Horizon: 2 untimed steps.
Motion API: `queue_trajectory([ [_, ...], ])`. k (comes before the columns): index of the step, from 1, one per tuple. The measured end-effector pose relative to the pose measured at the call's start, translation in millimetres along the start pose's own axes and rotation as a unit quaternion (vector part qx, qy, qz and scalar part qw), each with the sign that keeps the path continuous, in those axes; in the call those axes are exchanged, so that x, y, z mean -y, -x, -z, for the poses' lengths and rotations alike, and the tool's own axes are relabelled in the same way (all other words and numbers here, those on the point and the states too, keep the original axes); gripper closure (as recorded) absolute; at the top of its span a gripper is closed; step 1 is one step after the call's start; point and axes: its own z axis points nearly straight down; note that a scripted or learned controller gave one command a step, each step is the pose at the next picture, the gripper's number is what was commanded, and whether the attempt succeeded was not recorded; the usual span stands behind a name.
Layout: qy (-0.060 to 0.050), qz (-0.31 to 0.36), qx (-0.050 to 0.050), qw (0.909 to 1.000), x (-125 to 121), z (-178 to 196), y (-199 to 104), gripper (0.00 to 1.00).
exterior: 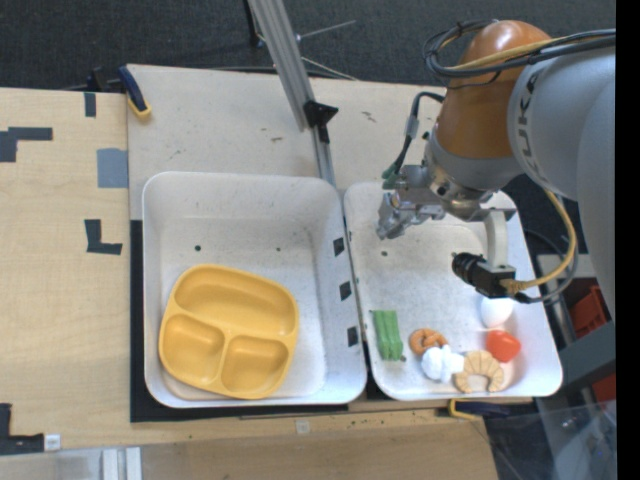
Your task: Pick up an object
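Grey arm's hand over the right bin, empty, finger state impossible to tell.

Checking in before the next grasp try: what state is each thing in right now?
gripper: above the right bin's far end, nothing between its fingers
yellow divided plate: flat in the left bin, compartments bare
green piece: flat in the right bin
pretzel, white piece, croissant, red piece, white egg: clustered at the near right corner
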Motion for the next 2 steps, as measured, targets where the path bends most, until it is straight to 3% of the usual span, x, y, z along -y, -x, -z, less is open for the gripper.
queue_trajectory([
  [2, -0.001, -0.001, 0.001, 1.0, -38.0, -11.8, -88.3, 1.0],
])
